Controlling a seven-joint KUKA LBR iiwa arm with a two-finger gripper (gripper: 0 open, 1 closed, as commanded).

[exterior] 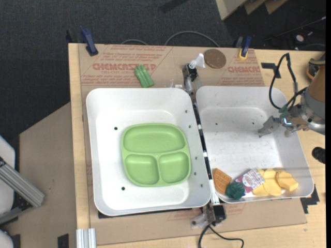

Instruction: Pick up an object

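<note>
The task looked barely begun. The claw (270, 126) hung over the right bin (227, 99), near that bin's right wall and toward its far half, above bare white floor. Its metal tips pointed left into the bin, but at this size I could not tell whether they stood wide or narrow; nothing could be seen between them, so no object had been taken.

The things to choose from lay heaped along the right bin's near edge. A waffle-patterned biscuit (222, 179) sat at the near left corner, a dark green lump (236, 190) just beside it, then a small printed packet (252, 179), and several yellow blocks (276, 183) touching one another toward the near right corner. All of them rested well apart from the claw.

The left bin (103, 112) carried a green divided plate (155, 154) in its middle. On the bench (124, 63) beyond the bins lay a small green toy (144, 76) and a brown disc (214, 59).

By my judgement everything remained: moving to the near edge, coming down on one item, closing and lifting.
</note>
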